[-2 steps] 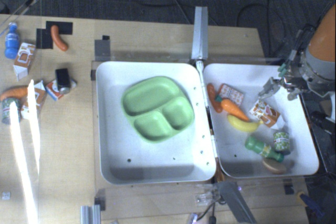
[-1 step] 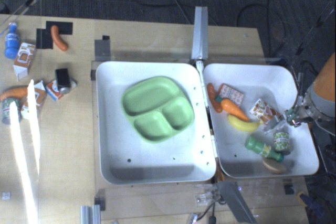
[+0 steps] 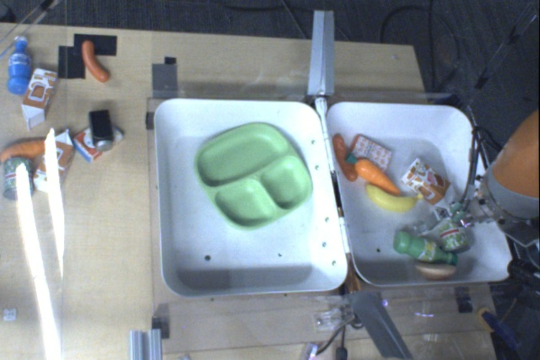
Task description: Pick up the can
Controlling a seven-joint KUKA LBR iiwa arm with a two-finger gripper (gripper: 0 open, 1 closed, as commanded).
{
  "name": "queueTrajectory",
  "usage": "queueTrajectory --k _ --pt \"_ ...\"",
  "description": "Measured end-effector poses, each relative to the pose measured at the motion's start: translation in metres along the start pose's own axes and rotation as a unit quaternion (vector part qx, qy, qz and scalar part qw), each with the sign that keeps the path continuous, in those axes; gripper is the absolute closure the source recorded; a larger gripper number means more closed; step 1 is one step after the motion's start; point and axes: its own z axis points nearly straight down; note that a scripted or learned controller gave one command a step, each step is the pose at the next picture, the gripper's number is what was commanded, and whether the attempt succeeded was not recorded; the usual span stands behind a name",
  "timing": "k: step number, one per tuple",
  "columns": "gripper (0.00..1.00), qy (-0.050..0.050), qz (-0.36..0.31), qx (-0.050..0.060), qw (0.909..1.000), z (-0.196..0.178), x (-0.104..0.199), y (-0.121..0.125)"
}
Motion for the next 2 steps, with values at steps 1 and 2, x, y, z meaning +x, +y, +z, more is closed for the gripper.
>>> queueTrajectory --k 1,2 --pt "1.0 -0.002 -0.001 -0.004 1.0 -0.012 0.0 0.004" --pt "1.0 0.001 0.056 0.003 0.9984 -0.133 0.037 0.009"
